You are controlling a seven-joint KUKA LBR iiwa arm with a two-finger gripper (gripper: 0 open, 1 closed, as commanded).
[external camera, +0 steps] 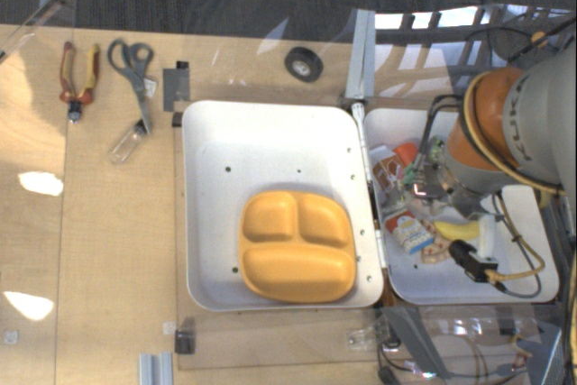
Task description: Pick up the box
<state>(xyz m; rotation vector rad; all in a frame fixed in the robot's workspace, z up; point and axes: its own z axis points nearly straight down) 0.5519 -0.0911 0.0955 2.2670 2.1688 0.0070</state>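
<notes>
camera view: you see the arm (518,126) reaching in from the right, bent down over the right bin (523,279), its orange band above the wrist. the gripper (424,185) sits low among the clutter at that bin's left side; you cannot tell its state from this angle. the box (413,234), small and white with blue print, lies in the right bin just below the gripper, beside a banana (457,230). a red packet (389,171) lies just left of the gripper. the left bin (216,158) holds a yellow divided tray (297,243). scissors (135,72), pliers (77,77) and a tape roll (304,63) lie on the bench.
</notes>
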